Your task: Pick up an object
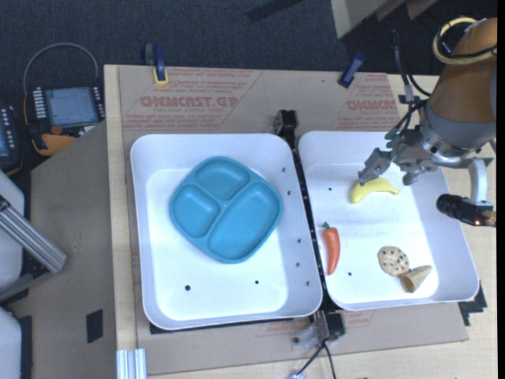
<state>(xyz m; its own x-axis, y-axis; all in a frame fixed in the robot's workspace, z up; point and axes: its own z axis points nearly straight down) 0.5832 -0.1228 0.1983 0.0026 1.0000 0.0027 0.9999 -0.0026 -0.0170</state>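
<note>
Cone-shaped toy (417, 277) and cookie (392, 258) sit well below the fingers. Gripper (392, 166) hangs spread open straddling the banana (374, 189), just under its tips. Nothing gripped; closing and lifting remain.

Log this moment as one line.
gripper: open, over banana | right bin: banana, chili | nothing held

Bright, even overhead light washes out the two white bins (158, 235), their floors nearly without detail. Shadows are soft and short. Focus is fair mid-frame; the upper right corner looks blurred.
</note>
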